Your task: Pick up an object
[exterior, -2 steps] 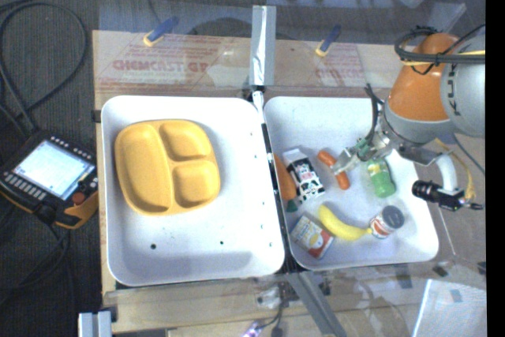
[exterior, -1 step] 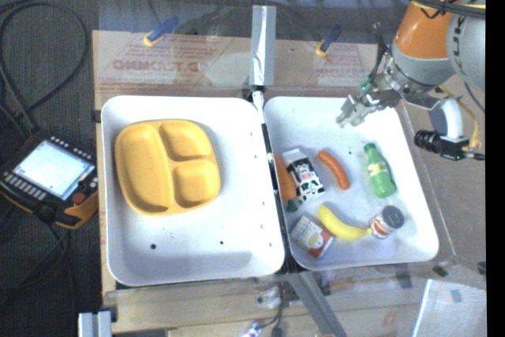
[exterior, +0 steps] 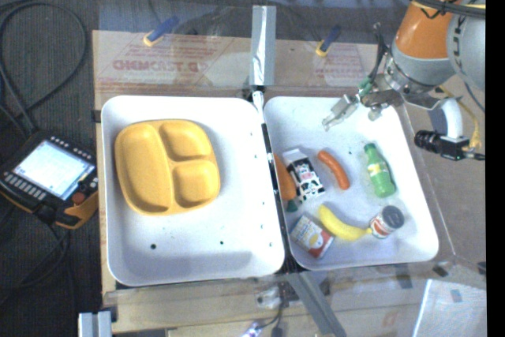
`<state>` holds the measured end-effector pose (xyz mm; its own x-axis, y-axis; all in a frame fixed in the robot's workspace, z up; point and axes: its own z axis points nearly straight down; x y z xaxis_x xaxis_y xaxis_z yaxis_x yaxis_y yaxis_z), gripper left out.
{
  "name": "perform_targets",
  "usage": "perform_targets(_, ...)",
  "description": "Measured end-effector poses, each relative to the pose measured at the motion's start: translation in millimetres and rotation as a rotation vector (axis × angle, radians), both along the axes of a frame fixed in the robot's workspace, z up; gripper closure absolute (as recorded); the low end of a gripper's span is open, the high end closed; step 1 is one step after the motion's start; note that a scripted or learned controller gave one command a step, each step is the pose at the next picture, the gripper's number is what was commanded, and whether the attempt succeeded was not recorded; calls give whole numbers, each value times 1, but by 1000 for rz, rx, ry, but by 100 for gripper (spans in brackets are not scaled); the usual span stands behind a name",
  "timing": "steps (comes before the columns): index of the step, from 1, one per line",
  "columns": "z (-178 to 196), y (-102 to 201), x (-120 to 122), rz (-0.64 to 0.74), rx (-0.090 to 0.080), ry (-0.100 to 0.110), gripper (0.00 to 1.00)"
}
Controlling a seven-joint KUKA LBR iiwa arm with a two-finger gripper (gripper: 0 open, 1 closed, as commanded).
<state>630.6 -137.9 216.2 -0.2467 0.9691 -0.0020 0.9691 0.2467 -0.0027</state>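
My gripper (exterior: 357,111) hangs over the far part of the right bin (exterior: 418,249), its fingers spread open with nothing between them. Below it in that bin lie an orange-red sausage (exterior: 334,168), a green bottle (exterior: 379,169), a yellow banana (exterior: 342,224) and a small can (exterior: 387,222). A black-and-white carton (exterior: 304,177) sits next to an orange carrot (exterior: 284,179) along the bin's left wall. A small red-and-white packet (exterior: 310,237) lies at the near left corner. The gripper is apart from all of them.
The left bin (exterior: 126,249) holds a yellow divided tray (exterior: 167,164). A metal divider (exterior: 261,47) stands between the bins at the back. A handheld controller (exterior: 51,177) lies off the bench to the left, and cables run across the floor.
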Motion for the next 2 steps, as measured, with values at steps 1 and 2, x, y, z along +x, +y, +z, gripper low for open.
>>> perform_targets(1, -109, -16, -51, 100, -1, -6, 0)
perform_targets(2, -104, -15, -52, 101, 3, -1, 100)
